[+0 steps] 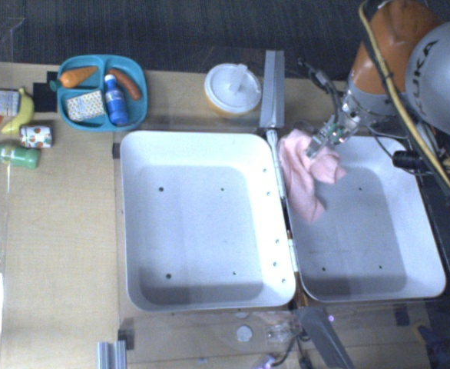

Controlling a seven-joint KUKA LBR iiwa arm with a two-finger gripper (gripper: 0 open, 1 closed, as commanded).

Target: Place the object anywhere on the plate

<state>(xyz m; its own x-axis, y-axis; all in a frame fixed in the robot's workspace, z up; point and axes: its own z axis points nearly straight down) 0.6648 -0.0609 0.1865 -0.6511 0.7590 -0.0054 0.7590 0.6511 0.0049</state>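
Note:
A pink cloth (308, 177) hangs bunched over the left part of the right bin (378, 275), close to the divider between the bins. My gripper (322, 139) is at the cloth's upper end, shut on its top fold, and the cloth trails down and left from the fingers. The blue divided plate (135, 75) sits on the bench at the far left, behind the left bin. It holds an orange carrot-like piece (79, 76), a blue bottle (115, 99) and other small toy food.
The left bin (202, 221) lies between the cloth and the plate. A white-lidded yellow cup (233, 88) stands behind the bins near a grey post (272, 91). A banana (21, 111), a can (35, 136) and a green bottle (10, 155) lie at the far left.

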